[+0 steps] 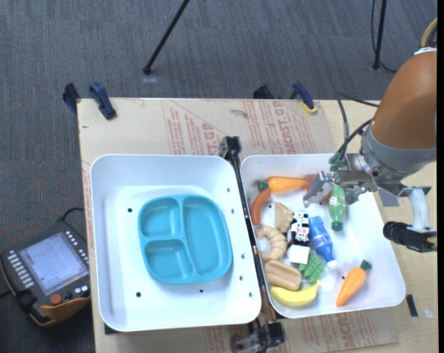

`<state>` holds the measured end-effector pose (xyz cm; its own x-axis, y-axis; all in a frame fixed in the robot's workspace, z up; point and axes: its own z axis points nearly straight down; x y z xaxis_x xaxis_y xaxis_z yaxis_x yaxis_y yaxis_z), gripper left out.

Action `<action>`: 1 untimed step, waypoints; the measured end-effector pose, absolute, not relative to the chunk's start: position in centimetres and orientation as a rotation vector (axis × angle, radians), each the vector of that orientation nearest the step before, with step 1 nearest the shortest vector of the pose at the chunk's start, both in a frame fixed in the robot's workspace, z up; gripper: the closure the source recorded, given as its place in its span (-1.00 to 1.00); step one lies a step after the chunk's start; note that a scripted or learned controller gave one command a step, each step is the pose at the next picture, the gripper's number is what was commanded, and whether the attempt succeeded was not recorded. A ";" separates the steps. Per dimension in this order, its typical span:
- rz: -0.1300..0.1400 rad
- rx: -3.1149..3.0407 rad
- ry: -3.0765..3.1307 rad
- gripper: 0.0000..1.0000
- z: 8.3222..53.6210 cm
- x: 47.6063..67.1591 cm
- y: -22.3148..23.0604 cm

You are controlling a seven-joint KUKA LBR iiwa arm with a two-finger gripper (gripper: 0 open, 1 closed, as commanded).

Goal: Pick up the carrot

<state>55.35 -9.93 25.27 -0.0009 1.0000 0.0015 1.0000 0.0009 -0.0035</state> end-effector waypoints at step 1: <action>0.001 -2.219 -2.220 -1.00 22.6 64.4 -10.3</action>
